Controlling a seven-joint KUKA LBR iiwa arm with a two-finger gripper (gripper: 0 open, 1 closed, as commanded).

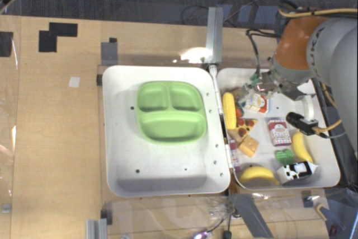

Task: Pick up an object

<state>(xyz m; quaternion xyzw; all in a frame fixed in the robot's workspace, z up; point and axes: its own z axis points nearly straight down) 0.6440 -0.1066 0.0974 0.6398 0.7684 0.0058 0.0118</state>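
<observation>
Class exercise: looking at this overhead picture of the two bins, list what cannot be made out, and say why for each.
- Gripper: open or shut cannot be told; the wrist covers it, camera view.
- Small packet under it: print too small to read.
- Red carton: label too small.
- Arm: cut off by the right edge.
- Right bin: far corner hidden by the arm.

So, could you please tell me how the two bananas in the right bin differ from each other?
The banana near the front edge lies crosswise along the bin's front wall, while the banana by the right side runs roughly front to back. The front one looks plumper and more curled; the right one looks slimmer and straighter. The front one sits beside the black-and-white cow toy, on its left; the right one sits just above it. Both are yellow and lie in the right bin.
</observation>
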